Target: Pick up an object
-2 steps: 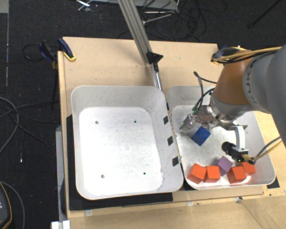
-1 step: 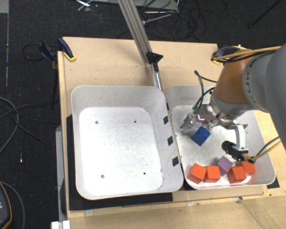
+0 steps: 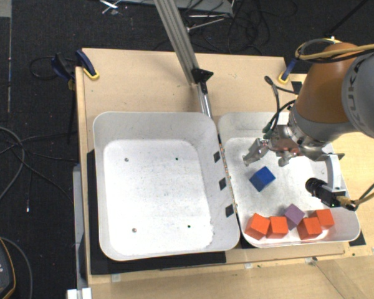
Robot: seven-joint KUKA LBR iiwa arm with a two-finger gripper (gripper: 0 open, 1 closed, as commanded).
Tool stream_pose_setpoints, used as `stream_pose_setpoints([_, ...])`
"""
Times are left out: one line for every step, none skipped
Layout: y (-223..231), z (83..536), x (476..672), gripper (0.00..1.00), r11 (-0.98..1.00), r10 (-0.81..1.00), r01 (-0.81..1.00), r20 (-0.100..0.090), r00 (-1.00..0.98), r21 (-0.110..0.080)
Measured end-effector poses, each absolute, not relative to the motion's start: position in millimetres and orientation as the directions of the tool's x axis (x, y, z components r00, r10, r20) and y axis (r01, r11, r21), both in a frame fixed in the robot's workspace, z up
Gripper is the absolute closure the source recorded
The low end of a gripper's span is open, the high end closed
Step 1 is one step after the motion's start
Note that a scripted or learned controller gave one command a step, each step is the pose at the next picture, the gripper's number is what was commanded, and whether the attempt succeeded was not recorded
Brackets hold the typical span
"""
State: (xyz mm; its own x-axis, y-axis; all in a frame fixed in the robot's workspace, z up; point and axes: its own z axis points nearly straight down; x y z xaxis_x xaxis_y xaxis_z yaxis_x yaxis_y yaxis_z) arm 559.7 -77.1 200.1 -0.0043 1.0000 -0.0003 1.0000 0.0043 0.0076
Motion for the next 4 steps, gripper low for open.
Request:
stream_pose_setpoints([-109, 94, 556.6, 0.0, -0.003, 1.0, 1.0, -0.004, 0.003, 0.002])
stream_pose_setpoints([-107, 106, 557.1, 1.0, -0.001, 1.0, 1.0, -0.001, 0.001, 0.002])
stream_pose_setpoints([-166, 100, 557.0, 1.0, -0.004, 1.0, 1.0, -0.002, 0.004, 0.01])
stream_pose_setpoints([-94, 203, 628.0, 1.0, 0.009, 1.0, 1.0, 0.0, -0.009, 0.012])
